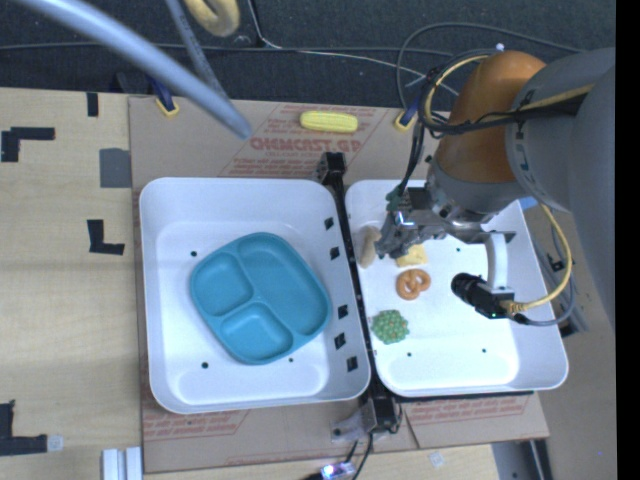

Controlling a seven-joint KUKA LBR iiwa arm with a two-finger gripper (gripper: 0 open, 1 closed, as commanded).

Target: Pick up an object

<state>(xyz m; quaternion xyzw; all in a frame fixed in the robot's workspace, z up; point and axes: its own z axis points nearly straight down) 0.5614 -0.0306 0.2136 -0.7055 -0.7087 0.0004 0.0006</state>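
Observation:
My gripper [398, 230] hangs low over the upper left part of the right bin [470, 368]. Just under and beside it lie a yellow block [411, 256] and a pale beige piece [367, 247] near the bin's left wall. An orange pretzel-shaped toy [412, 285] lies a little below the gripper, and a green broccoli-like toy [389, 325] sits further toward the front. I see nothing lifted in the gripper.
The left bin [170, 218] holds a blue three-compartment plate [260, 296]. A yellow corn-like toy [329, 121] lies on the cardboard behind the bins. A black divider [345, 258] runs between the bins. Cables and a black fitting [480, 296] hang over the right bin.

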